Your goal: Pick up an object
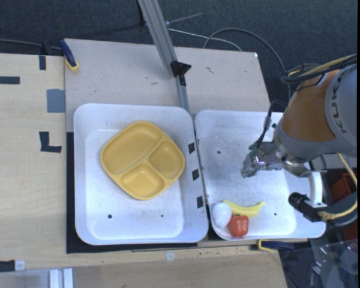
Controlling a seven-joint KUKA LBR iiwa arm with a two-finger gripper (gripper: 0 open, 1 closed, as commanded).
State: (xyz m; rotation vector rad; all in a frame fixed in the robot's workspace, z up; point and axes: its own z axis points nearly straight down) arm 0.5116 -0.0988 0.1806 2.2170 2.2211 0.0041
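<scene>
Single fixed overhead camera, slanted down, both bins point(84, 161) framed.

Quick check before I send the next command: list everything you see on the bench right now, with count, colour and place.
Divided plate: one, yellow, three compartments, in the left bin.
Banana: one, yellow, near front edge of the right bin.
Egg-shaped object: one, white, front left corner of the right bin, beside the banana.
Tomato-like object: one, red, just in front of the banana.
Bins: two, white, shallow, side by side; left bin, right bin.
Clamp handle: one, blue and yellow, back left of the bench.
Arm: one, grey with orange band, reaching in from the right.
Hand: one, over the middle of the right bin, nothing visible between its fingers.
</scene>
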